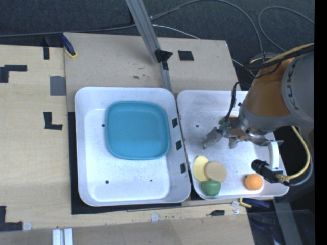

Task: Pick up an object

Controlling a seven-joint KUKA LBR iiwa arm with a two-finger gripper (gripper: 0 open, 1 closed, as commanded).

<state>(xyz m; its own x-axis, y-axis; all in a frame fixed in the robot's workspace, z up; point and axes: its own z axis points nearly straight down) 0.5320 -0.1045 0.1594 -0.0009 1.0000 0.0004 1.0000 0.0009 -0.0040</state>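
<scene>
My jaws (220,138) hang spread over the bare middle of the right bin (191,103), holding nothing, and I think the biggest risk is that I close on empty floor, because the things I could pick all lie near the front edge of this bin, not under me. The largest thing around, the blue plate (137,129), lies flat in the left bin (89,188), across the wall between the bins, so it is not in my way, but it is wide and flat and I judge it a bad choice for my fingers. In my own bin, near its front left corner, a yellow piece (200,166), a tan round piece (216,171) and a green piece (210,188) touch each other; if I come down on this group, one finger may land on a neighbour and push the pieces apart. The orange ball (253,182) sits alone near the front right corner, but it is close to the rim and may roll away.
</scene>
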